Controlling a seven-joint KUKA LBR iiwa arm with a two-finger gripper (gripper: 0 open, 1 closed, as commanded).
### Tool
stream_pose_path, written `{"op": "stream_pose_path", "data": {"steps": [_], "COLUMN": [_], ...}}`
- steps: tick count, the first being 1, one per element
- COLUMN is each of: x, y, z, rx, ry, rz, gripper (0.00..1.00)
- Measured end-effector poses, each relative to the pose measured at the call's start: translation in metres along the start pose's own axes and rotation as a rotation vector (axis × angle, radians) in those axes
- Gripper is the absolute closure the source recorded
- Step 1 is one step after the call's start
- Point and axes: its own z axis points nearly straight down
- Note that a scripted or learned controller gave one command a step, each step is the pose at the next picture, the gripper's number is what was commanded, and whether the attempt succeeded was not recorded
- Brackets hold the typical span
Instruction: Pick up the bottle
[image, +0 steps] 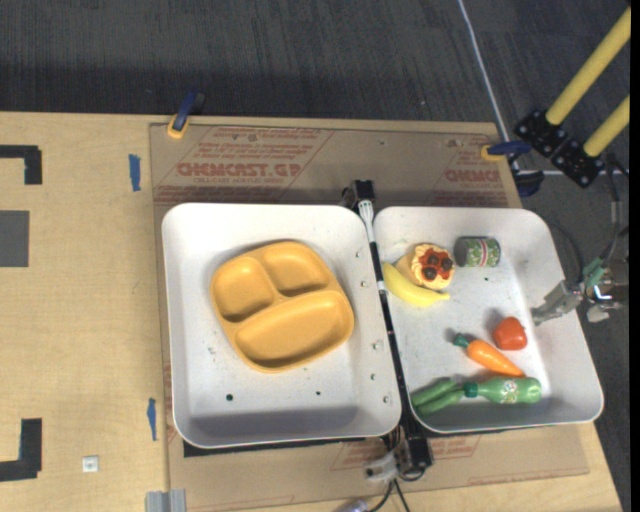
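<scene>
The bottle (497, 390) lies flat at the right bin's (572, 330) near edge; light, slick plastic, best grasped mid-body.

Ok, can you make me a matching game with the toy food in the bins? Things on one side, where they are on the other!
Things:
1. bottle
2. yellow plate
3. banana
4. can

Places:
A. alone in the left bin
B. along the near edge of the right bin
C. near the right bin's far edge
D. beside the divider, next to the little tart

Pairs: 1-B, 2-A, 3-D, 4-C
</scene>
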Motion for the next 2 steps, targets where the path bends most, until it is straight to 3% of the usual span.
{"op": "stream_pose_path", "data": {"steps": [1, 2], "x": [0.0, -0.007], "y": [0.001, 0.03], "z": [-0.01, 0.092], "rx": [-0.002, 0.0], "ry": [-0.001, 0.001], "rz": [-0.001, -0.612], "gripper": [1.0, 1.0]}}
